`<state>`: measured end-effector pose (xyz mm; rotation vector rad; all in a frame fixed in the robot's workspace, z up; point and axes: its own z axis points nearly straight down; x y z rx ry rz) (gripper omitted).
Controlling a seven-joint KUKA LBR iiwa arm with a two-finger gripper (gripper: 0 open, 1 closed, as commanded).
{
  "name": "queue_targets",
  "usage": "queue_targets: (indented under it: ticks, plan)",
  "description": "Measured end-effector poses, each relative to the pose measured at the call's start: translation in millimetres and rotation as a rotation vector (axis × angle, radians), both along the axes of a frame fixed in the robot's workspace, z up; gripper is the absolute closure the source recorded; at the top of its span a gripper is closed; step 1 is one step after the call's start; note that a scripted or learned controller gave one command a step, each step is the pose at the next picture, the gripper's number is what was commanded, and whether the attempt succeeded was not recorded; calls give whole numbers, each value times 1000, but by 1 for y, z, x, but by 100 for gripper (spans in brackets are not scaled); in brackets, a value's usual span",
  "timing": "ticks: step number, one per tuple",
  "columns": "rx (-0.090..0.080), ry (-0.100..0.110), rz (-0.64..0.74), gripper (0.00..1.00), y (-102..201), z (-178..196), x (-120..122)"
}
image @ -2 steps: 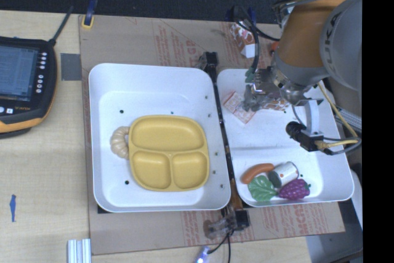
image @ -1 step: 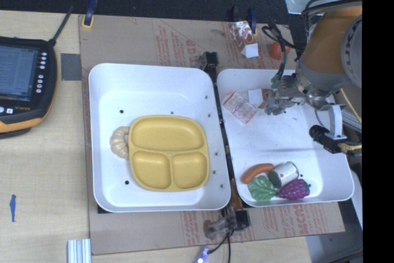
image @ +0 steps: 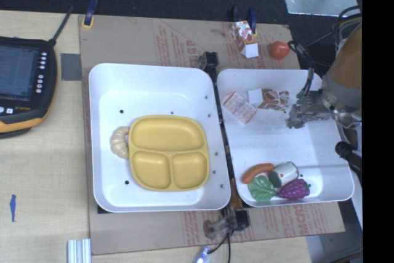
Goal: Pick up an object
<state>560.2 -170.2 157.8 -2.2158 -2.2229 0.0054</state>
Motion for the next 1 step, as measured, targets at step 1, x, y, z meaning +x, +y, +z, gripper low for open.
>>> queue_targets:
  ticks: [1]
  plan:
    - [0,-2,2,100,61,41,9]
